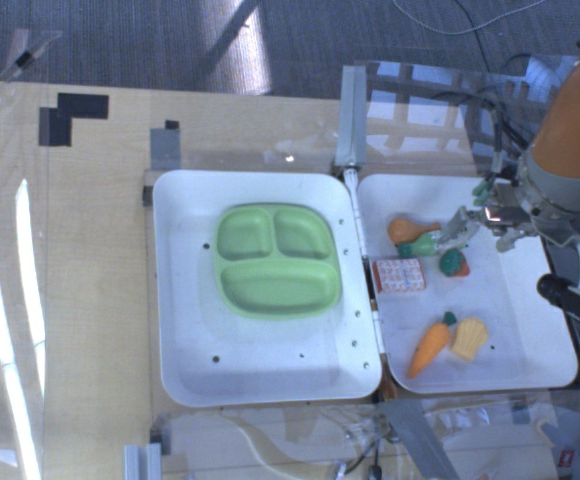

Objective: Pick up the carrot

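Gripper (462,230) – opening hard to tell, grasp unclear; carrot (430,346) lies well apart – orange, green-tipped.

The arm (576,118) enters as a bulky rounded body whose upper part is a smooth orange shell, curved like a dome. Below the orange runs a pale grey ring, and under that a darker grey collar. From this collar a cluster of small metal parts projects, silver and grey, with bright reflective edges and a few dark recesses. The gripper (457,230) is slim, light grey metal. A black rounded piece sits lower down.
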{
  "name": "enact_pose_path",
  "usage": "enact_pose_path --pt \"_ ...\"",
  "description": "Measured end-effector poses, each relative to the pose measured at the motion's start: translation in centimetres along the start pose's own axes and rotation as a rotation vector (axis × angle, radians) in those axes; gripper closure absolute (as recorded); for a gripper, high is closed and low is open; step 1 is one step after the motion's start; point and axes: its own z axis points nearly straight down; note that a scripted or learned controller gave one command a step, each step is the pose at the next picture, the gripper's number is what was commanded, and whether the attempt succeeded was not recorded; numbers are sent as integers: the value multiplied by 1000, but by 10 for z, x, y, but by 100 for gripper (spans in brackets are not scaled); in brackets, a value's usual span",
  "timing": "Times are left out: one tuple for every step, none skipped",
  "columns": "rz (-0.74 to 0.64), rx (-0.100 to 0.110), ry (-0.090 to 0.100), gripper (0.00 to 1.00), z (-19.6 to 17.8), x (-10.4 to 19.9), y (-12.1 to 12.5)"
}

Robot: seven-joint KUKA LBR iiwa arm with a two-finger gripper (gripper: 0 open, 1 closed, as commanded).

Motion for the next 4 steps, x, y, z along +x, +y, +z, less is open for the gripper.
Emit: enact_pose_path --pt "-230 -4 0 0 150 -11 -43" --pt "-482 -21 -8 0 153 -12 -56" --pt "-483 -23 -6 100 144 -11 -54" --pt "-529 -5 -2 100 60 72 -62"
